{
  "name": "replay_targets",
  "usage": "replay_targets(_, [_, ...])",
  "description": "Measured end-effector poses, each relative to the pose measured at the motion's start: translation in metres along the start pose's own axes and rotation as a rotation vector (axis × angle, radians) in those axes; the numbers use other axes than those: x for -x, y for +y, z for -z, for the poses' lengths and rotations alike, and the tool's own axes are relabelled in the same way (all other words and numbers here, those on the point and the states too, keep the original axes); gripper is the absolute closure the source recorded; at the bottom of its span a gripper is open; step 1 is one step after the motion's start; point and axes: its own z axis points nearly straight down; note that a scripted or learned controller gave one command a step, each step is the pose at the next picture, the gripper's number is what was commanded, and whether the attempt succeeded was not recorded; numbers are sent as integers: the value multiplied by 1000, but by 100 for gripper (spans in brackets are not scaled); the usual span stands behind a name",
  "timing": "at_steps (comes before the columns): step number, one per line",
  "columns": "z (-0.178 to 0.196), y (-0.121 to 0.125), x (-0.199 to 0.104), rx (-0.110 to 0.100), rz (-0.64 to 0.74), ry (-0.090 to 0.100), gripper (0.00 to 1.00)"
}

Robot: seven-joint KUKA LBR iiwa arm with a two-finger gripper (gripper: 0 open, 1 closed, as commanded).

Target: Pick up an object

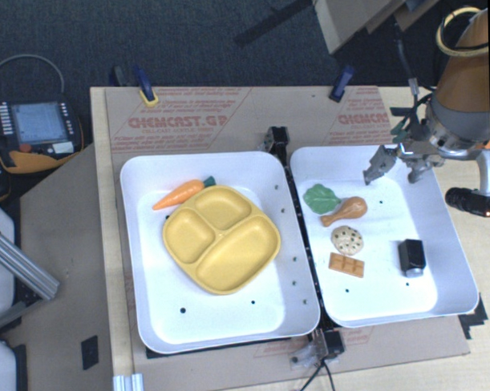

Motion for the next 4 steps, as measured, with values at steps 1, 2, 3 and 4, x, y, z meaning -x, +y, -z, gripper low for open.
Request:
replay_targets(1, [9,3,0,15,3,-2,0])
replay_targets(2, [-46,-2,8,8,2,-1,0])
replay_targets(3, [-91,-5,16,11,2,-1,0])
replay_targets(4, [-119,0,14,19,4,3,0])
